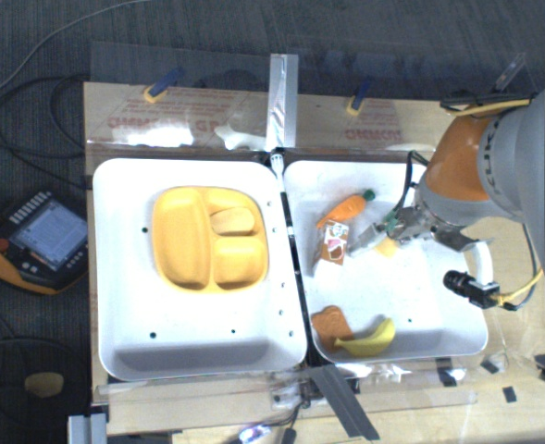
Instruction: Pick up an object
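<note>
In the right bin [439,336] an orange carrot with a green top [344,208] lies toward the back left. Just below it stands a small red and white carton [334,244]. A yellow banana [366,338] and a brown bread-like piece [328,322] rest at the bin's front left. My gripper [376,233] reaches in from the right, low in the bin, its tip right of the carton and below the carrot. A small yellow object [389,246] shows right beside the tip. Nothing is visibly held.
The left bin [124,331] holds a yellow divided plate [207,237]. The divider [293,248] between the bins runs just left of the carton. A black cable connector [466,287] hangs off the arm over the right bin. A handheld pendant [41,239] lies on the floor at left.
</note>
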You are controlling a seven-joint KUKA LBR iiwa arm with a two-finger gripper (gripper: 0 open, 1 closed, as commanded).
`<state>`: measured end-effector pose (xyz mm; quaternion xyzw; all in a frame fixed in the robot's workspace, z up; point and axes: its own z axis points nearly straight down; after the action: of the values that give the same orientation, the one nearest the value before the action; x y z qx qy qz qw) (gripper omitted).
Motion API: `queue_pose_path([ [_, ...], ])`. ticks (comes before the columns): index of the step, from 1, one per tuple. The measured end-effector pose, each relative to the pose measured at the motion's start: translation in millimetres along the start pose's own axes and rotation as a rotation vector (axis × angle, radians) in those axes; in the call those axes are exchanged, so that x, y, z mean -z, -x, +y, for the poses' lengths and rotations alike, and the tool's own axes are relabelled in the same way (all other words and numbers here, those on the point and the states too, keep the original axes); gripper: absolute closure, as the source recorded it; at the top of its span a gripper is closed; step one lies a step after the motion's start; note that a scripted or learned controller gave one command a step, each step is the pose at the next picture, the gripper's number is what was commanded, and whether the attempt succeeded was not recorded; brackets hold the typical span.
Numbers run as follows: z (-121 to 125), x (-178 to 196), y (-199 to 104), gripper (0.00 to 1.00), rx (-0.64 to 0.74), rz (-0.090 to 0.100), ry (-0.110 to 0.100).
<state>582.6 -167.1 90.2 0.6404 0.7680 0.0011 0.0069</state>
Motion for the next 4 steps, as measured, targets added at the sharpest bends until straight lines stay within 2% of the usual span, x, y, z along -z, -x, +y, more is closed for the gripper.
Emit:
queue_pose_path([
  [1,30.8,-2.4,42.2,0.0,0.039,0.003,-0.001],
  [2,31.9,8.9,42.4,1.0,0.041,-0.002,-0.001],
  [3,31.7,8.8,42.6,0.0,0.041,-0.003,-0.002],
  [4,60.1,-2.5,8.5,0.0,-0.078,0.003,-0.004],
])
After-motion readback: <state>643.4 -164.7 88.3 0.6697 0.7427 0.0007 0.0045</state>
